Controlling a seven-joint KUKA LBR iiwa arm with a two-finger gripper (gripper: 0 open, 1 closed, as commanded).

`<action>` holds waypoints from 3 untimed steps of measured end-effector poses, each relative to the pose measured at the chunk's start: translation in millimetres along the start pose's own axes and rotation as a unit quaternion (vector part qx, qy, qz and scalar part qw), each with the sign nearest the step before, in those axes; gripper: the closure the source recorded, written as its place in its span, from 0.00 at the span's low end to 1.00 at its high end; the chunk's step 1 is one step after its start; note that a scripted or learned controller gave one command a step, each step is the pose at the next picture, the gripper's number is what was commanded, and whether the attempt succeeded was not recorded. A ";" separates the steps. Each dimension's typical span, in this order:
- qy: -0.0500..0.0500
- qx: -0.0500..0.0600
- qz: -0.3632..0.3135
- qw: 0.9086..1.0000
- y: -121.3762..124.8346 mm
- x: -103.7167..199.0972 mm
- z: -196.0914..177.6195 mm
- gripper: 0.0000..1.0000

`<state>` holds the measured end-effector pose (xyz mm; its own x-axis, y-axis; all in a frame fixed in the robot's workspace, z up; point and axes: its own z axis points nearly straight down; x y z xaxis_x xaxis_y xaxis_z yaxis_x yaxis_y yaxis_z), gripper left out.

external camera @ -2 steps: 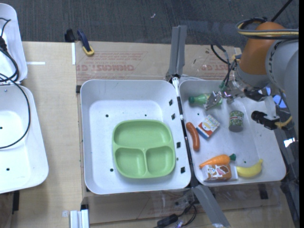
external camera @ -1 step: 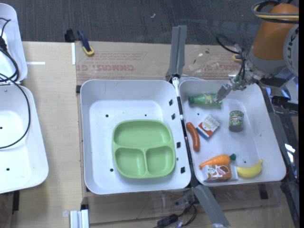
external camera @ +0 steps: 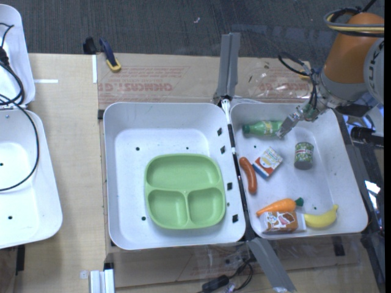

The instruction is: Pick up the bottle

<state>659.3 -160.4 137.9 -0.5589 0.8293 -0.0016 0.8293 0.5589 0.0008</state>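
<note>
The end effector sits right at the cap end of the green bottle – can't tell if it's gripping. The bottle lies flat just left of it, a can below-right, a hot dog further down-left.

Robotics laboratory test cell. A wooden worktop on dark carpeted floor carries two shallow white bins clamped side by side, with loose black cables at the left and an industrial arm, grey with an orange band, reaching in from the right. The right bin holds toy foods such as a plastic banana and carrot, props typical of grasping experiments.
</note>
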 end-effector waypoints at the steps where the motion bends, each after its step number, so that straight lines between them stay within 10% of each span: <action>1: 0.003 0.002 -0.095 0.995 25.0 40.1 47.3 0.00; 2: 0.001 0.001 -0.093 0.996 24.6 38.5 37.2 1.00; 3: 0.000 0.000 0.031 1.000 63.5 119.3 -54.1 1.00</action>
<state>645.2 -25.9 191.9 -0.5063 0.8623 -0.0014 0.8623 0.5063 0.0017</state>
